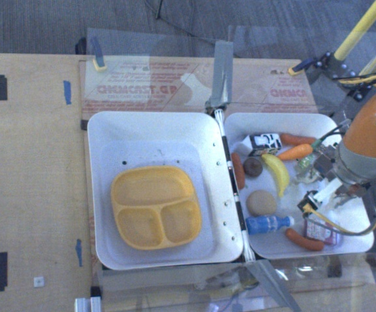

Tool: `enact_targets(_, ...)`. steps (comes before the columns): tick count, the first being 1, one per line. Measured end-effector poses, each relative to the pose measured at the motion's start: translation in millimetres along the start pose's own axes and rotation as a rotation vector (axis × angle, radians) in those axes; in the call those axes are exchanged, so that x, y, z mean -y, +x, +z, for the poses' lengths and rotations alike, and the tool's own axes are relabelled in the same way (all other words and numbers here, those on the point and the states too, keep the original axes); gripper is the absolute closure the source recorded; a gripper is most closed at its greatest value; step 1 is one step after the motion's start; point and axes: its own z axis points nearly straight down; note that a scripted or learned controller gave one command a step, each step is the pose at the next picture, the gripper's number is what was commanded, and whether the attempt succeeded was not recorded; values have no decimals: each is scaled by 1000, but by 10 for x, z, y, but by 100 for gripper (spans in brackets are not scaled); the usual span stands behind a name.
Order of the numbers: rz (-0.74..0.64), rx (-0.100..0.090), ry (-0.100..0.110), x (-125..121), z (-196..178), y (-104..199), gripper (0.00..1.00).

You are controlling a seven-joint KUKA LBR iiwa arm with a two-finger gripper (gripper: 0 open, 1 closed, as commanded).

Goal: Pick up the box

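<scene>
Start at the near edge of the right bin [364, 244]. You've got a red sausage [304, 240] lying along the front, a clear packet [323, 230] touching it just behind, and a blue bottle [269, 224] on its side to their left, close to the divider. Just past the bottle sits a brown potato [261, 202].

Glance across to the left bin [103, 135]: a yellow plate [155, 207] with three compartments lies flat toward the near side.

Back in the right bin at mid-depth, a banana [277, 172] curves away from you. A dark round fruit [253, 166] sits just beside it, and a second red sausage [239, 169] runs along the divider wall.

On the right side of that bin, level with the banana, the gripper [321, 168] hangs over the contents on the arm reaching in. You can't tell from here whether it's open or closed.

Farther on, two carrots [295, 152] lie side by side. Just to their left is your target, the black-and-white box [265, 142]. It rests at the far end of the right bin, just beyond the banana's tip and apart from the gripper, with the carrots between them.

Beyond both bins, printed cardboard [149, 86] lies on the table [32, 207].
</scene>
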Motion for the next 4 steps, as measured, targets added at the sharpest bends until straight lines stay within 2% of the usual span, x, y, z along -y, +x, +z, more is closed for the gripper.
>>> enact_targets(1, 88, 6, 5, -570, -1194, 384, 0)
enact_targets(2, 228, 7, 9, 232, -452, 59, 0)
enact_targets(3, 175, 7, 4, -190, -2523, 854, 0)
enact_targets(4, 295, 1, 0, 237, -247, 908, 0)
